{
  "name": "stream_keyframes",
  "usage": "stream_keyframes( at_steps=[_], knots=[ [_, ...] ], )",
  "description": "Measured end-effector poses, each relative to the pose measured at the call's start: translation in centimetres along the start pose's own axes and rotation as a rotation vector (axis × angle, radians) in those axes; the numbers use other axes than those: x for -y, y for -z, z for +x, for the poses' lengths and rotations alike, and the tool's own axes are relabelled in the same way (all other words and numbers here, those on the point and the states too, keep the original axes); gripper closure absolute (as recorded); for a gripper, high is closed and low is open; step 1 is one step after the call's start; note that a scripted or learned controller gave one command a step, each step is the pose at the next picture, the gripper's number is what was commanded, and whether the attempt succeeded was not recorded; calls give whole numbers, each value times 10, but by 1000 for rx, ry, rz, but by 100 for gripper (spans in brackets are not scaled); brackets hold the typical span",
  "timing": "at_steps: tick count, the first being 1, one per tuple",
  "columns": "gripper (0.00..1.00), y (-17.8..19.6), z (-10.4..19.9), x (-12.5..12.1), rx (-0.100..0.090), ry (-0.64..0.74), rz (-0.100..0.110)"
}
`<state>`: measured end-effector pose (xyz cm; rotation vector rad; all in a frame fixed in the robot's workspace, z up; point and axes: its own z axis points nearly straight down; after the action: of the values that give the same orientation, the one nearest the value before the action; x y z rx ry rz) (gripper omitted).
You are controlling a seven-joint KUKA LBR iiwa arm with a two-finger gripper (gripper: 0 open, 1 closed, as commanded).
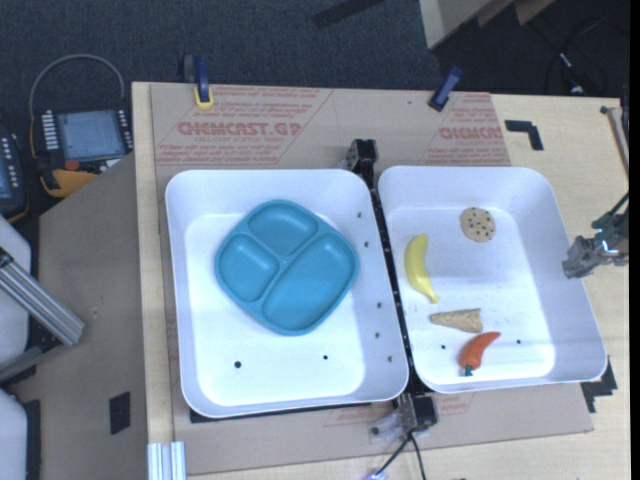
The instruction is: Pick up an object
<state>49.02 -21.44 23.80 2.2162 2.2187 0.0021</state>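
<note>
On the right side, the bin (520,183) is holding four things: a cookie (478,224) at the far end, a banana (419,267) near the left wall, a wedge of bread (457,319), and a red pepper (478,351) at the near end. The gripper (590,254) is hanging over the right rim, touching nothing; I cannot tell its state. The left bin (190,268) is holding a blue plate (287,266).

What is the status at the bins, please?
Gripper at right bin's right rim, holding nothing. Banana, cookie, pepper untouched in it. Nothing in the way.
</note>
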Motion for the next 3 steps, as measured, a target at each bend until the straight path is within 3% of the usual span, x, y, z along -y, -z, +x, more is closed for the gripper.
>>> stream_keyframes(
  at_steps=[2,3],
  knots=[
    [100,-7,93,-34,-3,4,3],
    [100,-12,154,-44,-4,4,6]
  ],
)
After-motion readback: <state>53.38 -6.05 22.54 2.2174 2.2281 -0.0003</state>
